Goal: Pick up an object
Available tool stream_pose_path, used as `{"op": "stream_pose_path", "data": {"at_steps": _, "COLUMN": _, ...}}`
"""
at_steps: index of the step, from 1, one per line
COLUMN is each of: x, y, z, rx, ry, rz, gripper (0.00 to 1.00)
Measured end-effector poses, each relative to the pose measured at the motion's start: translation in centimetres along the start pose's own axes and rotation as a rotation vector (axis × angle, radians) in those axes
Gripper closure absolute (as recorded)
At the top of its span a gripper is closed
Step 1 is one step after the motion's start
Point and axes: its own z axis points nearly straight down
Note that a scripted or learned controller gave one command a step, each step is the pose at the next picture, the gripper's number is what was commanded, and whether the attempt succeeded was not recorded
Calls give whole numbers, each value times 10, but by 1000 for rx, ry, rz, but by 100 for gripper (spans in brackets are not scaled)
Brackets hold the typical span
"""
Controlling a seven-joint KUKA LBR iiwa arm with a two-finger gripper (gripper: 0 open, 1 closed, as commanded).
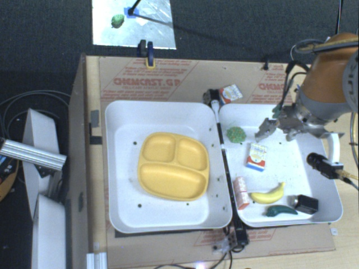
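the pincer [279, 129] hangs over the right bin [331, 198], fingers spread, nothing between them. below it lies a small carton [257, 157]; a green ball [236, 134] sits just left. a yellow tray [173, 166] fills the left bin [120, 150].

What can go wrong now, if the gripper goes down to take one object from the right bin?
1. The gripper hangs between the green ball and the small carton; it may close on neither.
2. The ball is round and may roll off.
3. The banana, can, green pepper and black block lie crowded; a grasp there may bump neighbours.
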Motion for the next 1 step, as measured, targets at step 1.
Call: {"op": "stream_pose_path", "data": {"at_steps": 1, "x": -9, "y": -1, "z": 91, "rx": 3, "ry": 0, "rz": 1, "gripper": 0}}
